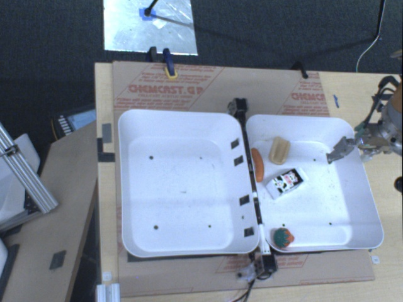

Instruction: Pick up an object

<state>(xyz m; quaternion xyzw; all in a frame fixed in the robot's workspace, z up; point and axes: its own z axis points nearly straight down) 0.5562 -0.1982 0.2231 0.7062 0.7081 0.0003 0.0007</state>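
Observation:
The right bin (pixel 359 187) holds an orange carrot-like stick (pixel 257 162) along its left wall, a tan bread-like piece (pixel 279 150) beside it, a small white carton with black spots (pixel 286 182) near the middle, and a red and green strawberry-like toy (pixel 283 236) at the front left corner. My gripper (pixel 340 150) hangs over the bin's far right edge, well to the right of the tan piece and the carton, and nothing shows between its fingers.
The left bin (pixel 182 181) lies beside the right one, with black clips (pixel 242 162) along the shared wall. A shiny metal sheet (pixel 150 16) lies beyond the bench. A cardboard board (pixel 208 87) sits under both bins.

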